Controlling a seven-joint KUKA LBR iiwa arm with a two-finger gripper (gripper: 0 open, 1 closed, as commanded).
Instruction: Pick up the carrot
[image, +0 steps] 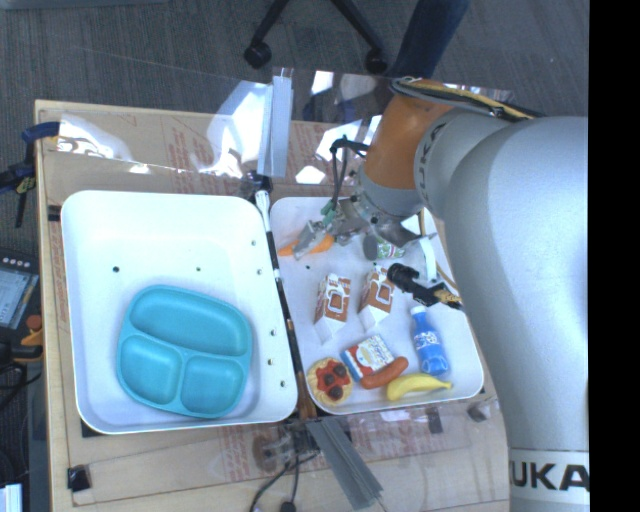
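In right bin (460, 385): end effector (330, 232) over carrot (305, 243); grip unclear, partly hidden.

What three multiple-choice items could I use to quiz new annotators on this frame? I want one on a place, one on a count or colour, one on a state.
1. Where does the carrot lie?
A. on the blue tray
B. in the right bin, near its far-left corner
C. on the bench outside the bins

2. How many compartments has the blue tray?
A. three
B. two
C. five

3. How does the claw stand to the carrot?
A. far off, above the left bin
B. low in the right bin, right at the carrot
C. high above, carrying a banana

Key: 1 B, the orange carrot sits by the right bin's far-left wall. 2 A, one long section and two smaller ones show. 3 B, the claw's tip is down beside the carrot; whether it grips cannot be told.
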